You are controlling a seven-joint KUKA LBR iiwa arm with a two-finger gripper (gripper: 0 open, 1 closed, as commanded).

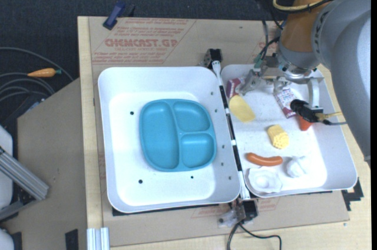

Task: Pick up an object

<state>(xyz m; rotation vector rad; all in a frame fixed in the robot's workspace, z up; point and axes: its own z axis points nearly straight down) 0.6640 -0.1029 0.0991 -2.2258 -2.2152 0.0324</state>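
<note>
The right bin [339, 151] holds several small things: a pale yellow lemon-shaped piece [241, 108], a corn cob [278, 137], a red-orange sausage [264, 159], a white cup [263, 181], a small white piece [296, 167], a red and white packet [285, 101], a dark red packet [231, 88] and a small orange-red piece [304, 122]. My gripper [263, 79] hangs low over the far left part of this bin, just beyond the lemon-shaped piece and beside the dark red packet. Nothing is visibly held.
The left bin [118, 101] carries a blue divided plate [177, 134]. A black divider with clamps [224, 107] separates the bins. The grey arm with its orange band [306, 19] covers the right bin's far right corner. A blue clip [115, 16] lies at the bench's far edge.
</note>
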